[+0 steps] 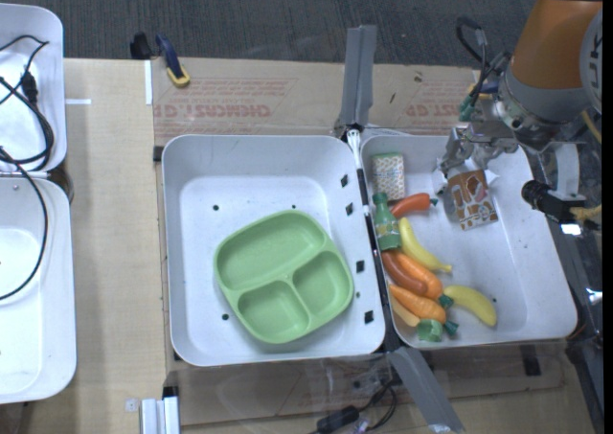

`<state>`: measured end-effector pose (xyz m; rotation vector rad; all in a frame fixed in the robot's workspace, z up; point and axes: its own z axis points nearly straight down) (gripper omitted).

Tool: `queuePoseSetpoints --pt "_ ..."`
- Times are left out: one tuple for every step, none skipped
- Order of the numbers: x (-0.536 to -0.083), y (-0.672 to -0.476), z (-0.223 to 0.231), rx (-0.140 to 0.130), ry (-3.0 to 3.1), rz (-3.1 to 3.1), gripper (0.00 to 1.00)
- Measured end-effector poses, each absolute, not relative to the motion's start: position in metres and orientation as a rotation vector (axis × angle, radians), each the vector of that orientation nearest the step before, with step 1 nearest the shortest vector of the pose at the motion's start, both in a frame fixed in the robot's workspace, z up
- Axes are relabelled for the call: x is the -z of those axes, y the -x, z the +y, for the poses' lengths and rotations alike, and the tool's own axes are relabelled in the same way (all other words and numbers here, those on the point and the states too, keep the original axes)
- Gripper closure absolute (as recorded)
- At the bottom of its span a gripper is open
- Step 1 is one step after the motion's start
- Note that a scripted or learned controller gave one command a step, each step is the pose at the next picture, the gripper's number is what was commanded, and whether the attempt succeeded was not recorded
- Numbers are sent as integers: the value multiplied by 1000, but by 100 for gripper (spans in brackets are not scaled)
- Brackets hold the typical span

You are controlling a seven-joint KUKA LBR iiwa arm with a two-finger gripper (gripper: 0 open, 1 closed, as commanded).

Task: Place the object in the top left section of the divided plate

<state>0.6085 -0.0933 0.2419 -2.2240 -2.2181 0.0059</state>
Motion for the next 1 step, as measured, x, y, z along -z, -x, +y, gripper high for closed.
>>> queuePoseSetpoints --pt "-198 -579 -34 -5 2042 -2384 100"
